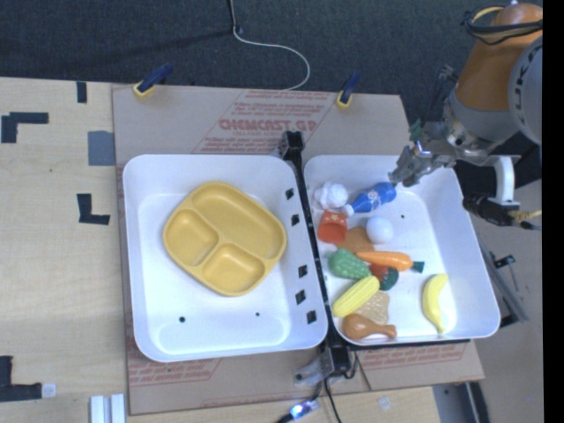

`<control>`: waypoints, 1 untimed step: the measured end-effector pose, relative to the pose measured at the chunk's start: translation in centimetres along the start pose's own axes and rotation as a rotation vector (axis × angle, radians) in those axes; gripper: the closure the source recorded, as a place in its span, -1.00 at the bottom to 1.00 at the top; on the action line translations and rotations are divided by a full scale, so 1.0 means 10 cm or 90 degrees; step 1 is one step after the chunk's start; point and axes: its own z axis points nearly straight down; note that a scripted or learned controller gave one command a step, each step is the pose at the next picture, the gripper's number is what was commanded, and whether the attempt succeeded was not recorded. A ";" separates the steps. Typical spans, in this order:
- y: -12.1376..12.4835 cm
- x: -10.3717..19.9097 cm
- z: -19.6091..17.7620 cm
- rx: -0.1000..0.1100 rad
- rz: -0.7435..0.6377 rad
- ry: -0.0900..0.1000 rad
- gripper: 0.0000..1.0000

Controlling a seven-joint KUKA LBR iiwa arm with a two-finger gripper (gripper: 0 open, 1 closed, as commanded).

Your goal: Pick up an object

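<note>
Nearest the camera lies a drumstick [367,328] at the front of the right bin [471,263], with corn [355,295] and a banana [435,302] beside it. Farther back, the blue bottle [374,198] is the likeliest target: it lies just left of and below the gripper [407,170], long axis slanting up toward it. An egg [380,229] sits just in front of the bottle. Whether the gripper is spread or pressed together cannot be told; nothing is seen held. Left of the bottle, the other bin holds a yellow tray [225,236].
</note>
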 end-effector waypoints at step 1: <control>-0.17 0.50 -0.11 0.002 -0.002 0.001 1.00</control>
